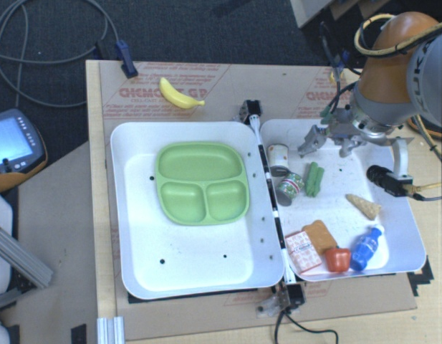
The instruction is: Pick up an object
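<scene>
My gripper point(328, 145) hangs over the back of the right bin point(402, 224), below the grey wrist with its orange band. Its two fingers point(309, 141) are spread apart with nothing between them, so it is open. In front of it and to the left lie a green block point(314, 178), a small white-topped jar point(278, 153) and a tipped can point(289, 186). Nearer the front are a tan wedge point(364, 205), a blue bottle point(365, 247), a red piece point(337, 259), a brown biscuit shape point(319, 233) and a red-and-white packet point(301, 251).
The left bin point(135, 228) holds a green divided plate point(203, 181). A banana point(179, 94) lies on the cardboard bench behind the bins. A black part point(384, 178) juts from the arm over the right bin's right side.
</scene>
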`<state>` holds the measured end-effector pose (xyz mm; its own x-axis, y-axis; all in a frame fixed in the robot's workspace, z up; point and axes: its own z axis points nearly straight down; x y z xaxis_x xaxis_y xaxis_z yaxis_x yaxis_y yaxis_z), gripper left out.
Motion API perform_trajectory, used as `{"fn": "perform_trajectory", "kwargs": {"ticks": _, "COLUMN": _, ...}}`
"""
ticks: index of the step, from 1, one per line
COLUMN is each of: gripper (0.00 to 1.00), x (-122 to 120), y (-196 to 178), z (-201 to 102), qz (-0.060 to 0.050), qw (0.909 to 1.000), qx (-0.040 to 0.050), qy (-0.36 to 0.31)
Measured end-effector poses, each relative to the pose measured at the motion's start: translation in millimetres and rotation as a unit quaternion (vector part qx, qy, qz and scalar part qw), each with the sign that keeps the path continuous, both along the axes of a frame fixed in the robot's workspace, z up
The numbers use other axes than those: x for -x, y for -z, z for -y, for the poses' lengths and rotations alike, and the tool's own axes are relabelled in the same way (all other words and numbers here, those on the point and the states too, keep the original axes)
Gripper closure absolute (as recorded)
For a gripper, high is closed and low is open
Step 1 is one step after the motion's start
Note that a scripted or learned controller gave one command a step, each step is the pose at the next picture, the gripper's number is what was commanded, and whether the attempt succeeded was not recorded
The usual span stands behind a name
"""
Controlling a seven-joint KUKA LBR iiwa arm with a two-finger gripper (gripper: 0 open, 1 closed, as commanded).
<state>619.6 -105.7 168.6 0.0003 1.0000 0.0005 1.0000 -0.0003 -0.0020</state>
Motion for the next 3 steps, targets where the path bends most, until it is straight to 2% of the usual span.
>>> {"fn": "perform_trajectory", "kwargs": {"ticks": 1, "gripper": 0.0, "x": 10, "y": 84, "z": 9, "qz": 0.001, "qw": 1.0, "qx": 0.0004, "qy": 0.0}}
{"fn": "perform_trajectory", "kwargs": {"ticks": 2, "gripper": 1.0, "x": 10, "y": 74, "z": 9, "qz": 0.002, "qw": 1.0, "qx": 0.0004, "qy": 0.001}}
{"fn": "perform_trajectory", "kwargs": {"ticks": 3, "gripper": 1.0, "x": -4, "y": -16, "z": -66, "qz": 0.001, "qw": 1.0, "qx": 0.0001, "qy": -0.001}}
